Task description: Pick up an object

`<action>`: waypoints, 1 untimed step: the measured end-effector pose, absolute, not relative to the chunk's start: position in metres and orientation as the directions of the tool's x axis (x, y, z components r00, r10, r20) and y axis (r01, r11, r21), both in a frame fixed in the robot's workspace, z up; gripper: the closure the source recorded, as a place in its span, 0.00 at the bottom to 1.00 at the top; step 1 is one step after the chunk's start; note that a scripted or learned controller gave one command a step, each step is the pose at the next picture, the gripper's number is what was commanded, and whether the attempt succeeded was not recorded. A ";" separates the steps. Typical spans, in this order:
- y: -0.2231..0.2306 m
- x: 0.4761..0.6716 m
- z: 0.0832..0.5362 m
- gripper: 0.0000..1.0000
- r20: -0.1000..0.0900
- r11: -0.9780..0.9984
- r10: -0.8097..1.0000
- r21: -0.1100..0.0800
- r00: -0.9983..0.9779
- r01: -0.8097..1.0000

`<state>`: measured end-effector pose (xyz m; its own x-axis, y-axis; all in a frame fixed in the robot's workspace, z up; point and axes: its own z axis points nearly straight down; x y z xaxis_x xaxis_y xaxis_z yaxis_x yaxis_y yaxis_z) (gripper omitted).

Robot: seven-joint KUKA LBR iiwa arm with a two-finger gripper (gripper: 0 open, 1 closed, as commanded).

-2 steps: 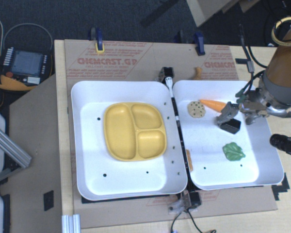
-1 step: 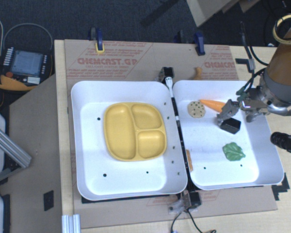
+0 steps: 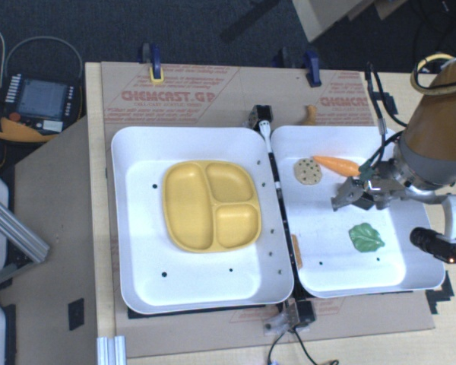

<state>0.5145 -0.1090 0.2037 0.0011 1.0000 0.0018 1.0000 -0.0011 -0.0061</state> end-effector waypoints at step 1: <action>-0.104 0.518 0.141 0.00 0.002 -0.001 1.000 -0.007 0.001 1.000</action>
